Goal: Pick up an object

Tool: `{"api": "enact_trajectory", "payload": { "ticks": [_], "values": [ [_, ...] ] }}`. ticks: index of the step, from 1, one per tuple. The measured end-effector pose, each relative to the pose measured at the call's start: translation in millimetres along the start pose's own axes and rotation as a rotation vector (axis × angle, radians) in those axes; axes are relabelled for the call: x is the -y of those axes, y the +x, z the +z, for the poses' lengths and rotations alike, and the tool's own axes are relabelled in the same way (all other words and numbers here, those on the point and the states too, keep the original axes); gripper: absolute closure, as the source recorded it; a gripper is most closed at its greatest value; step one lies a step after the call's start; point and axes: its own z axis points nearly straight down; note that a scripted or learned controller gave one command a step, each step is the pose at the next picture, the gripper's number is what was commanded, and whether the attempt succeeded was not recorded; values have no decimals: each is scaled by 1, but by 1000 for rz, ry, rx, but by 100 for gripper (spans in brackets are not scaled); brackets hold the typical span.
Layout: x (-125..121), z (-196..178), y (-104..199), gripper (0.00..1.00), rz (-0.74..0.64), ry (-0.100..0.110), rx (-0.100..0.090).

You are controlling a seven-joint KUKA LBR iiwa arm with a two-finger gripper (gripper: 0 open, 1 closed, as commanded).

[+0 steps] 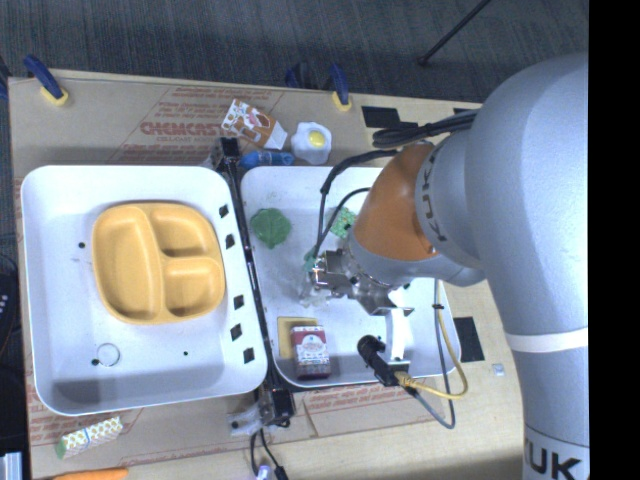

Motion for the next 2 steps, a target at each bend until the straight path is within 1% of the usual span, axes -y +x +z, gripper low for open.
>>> {"api": "enact_trajectory", "payload": {
  "ticks": [1, 2],
  "values": [
    [0, 0, 0, 0, 0, 0, 0],
    [39, 12, -4, 0, 62, 1, 0]
  ]
}}
